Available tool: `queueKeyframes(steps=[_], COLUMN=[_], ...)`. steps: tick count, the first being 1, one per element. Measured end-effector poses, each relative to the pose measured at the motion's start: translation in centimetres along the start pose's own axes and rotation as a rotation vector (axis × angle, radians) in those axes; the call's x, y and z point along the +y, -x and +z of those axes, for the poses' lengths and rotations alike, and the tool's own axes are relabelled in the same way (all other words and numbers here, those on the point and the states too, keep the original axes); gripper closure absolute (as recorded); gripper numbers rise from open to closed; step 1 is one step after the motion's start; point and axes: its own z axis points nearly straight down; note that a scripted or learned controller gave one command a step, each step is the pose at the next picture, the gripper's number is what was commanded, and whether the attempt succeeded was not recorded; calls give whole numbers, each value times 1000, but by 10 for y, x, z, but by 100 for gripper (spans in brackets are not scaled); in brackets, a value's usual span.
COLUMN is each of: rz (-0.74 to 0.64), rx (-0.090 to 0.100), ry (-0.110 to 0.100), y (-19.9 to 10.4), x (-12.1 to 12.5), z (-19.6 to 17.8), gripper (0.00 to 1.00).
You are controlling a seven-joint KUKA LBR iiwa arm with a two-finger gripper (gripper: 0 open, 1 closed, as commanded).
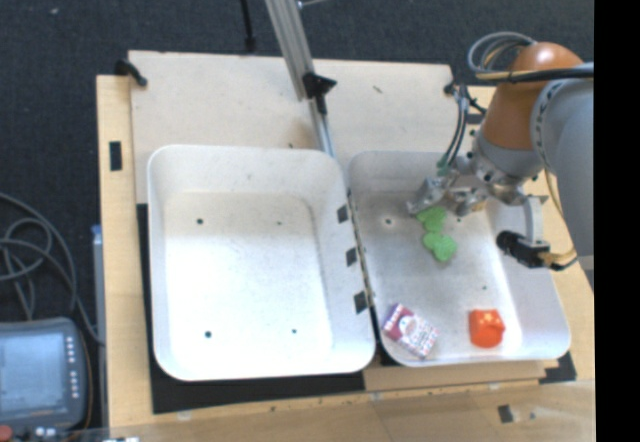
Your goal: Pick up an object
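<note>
Speckled white right bin: gripper over lumpy green object, jaw state unclear; orange block near.

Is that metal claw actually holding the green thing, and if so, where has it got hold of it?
It cannot be told. The claw sits right at the top end of the green thing in the right bin, but a grip between its fingers isn't visible.

Even, bright overhead light; white bins nearly washed out (faint shadows only); overall image soft, slightly grainy.
</note>
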Motion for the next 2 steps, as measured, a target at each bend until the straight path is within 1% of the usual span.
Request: queueKeyframes(steps=[1,2], rz=[0,-2], rx=[-2,0], ry=[10,12], y=[1,0], x=[2,13], z=[-16,-75], gripper=[100,100])
